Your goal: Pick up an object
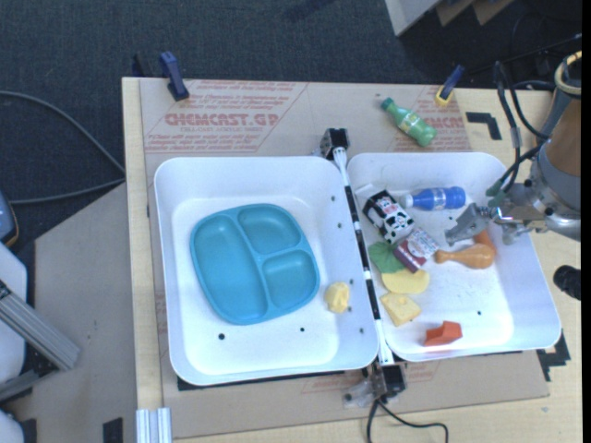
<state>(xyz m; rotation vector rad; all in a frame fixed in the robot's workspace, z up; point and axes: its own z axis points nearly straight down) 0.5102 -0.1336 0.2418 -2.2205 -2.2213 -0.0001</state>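
While poised in right bin [526, 335], pincer [473, 225] state indeterminate; chicken drumstick [469, 256] just below, blue bottle [438, 197] up-left.

The arm [563, 146] is cut off by the right edge, so most of it is out of sight. The gripper [476, 221] covers a bit of the orange chicken leg [469, 256], and its tips are too blurry to read. The small things by the green piece [385, 257] overlap, hiding some edges.
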